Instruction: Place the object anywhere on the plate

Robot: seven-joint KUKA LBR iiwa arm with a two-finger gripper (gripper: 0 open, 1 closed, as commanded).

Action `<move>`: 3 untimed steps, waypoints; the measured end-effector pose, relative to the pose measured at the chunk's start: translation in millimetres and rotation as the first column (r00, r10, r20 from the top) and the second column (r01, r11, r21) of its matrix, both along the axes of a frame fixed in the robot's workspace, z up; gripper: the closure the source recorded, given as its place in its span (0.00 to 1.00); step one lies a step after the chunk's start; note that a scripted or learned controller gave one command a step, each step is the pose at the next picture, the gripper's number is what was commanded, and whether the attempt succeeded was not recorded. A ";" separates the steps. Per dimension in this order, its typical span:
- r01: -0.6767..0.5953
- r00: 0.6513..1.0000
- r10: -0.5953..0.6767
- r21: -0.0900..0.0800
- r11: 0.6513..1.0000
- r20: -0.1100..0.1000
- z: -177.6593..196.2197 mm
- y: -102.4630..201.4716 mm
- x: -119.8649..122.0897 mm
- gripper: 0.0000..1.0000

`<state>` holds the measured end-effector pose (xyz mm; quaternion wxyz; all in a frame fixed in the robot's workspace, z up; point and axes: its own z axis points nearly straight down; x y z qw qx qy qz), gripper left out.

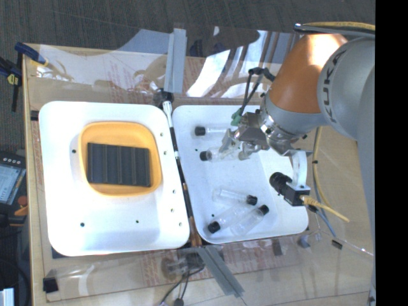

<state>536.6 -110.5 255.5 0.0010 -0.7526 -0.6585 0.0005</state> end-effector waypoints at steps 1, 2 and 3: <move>-0.174 0.985 0.174 -0.001 0.985 -0.003 -55.3 44.2 33.9 1.00; -0.176 0.984 0.175 -0.001 0.984 -0.002 -55.3 45.1 34.0 0.00; -0.200 0.980 0.200 0.000 0.980 -0.003 -64.2 105.9 30.8 0.00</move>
